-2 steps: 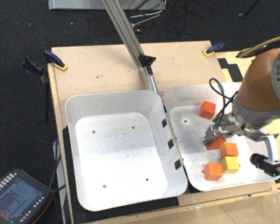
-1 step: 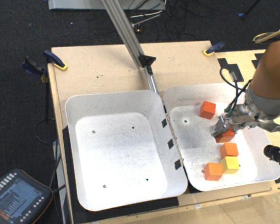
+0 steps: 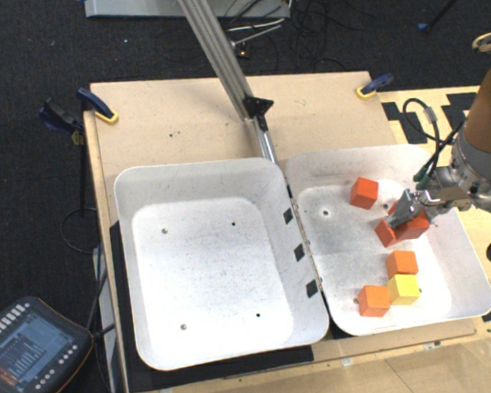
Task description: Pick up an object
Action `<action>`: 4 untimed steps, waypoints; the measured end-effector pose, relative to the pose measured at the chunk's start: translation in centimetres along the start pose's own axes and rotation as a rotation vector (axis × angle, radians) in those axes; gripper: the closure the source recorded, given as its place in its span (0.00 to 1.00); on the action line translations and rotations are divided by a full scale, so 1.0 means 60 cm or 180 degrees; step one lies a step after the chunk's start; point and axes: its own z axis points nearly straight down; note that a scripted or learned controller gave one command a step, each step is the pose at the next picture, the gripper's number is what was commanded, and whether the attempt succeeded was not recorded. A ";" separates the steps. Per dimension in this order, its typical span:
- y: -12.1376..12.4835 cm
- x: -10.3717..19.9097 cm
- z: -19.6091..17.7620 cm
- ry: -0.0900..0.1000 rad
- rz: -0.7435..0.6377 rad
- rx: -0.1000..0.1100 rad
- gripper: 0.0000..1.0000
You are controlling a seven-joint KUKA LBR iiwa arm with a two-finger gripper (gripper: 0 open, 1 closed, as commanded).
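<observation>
I see the wooden bench (image 3: pixel 187 123) on a dark carpet, bearing two white bins. In the right bin (image 3: pixel 335 226), my gripper (image 3: pixel 405 216) sits on a red block (image 3: pixel 402 229), seemingly pinching it. Nearby lie orange blocks (image 3: pixel 364 193) and a yellow block (image 3: pixel 405 288).
</observation>
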 end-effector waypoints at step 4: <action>0.122 0.311 0.060 0.0009 -0.0016 0.0014 1.00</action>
